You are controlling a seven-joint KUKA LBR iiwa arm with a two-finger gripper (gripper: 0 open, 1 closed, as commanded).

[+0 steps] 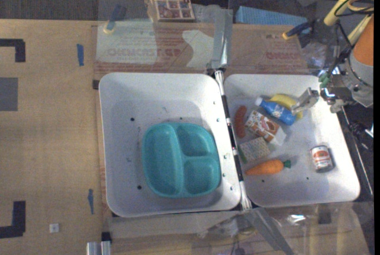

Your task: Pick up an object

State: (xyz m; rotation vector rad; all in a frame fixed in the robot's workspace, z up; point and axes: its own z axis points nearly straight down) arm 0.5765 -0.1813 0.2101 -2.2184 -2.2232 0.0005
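Your gripper point(307, 99), jaws narrow and empty, hangs beside the blue bottle point(277, 110); crowding from the banana point(285, 99) could spoil a pinch.

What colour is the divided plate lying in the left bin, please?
Teal, a blue-green: the divided plate shows plainly in the camera view, in the left bin.

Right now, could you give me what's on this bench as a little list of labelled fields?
left bin: holds a teal divided plate
right bin: holds a carrot, a small can, a blue bottle, a banana, a sausage, a carton and a flat packet
arm: enters from the right
gripper: over the right bin's upper part, beside the banana
held: nothing seen
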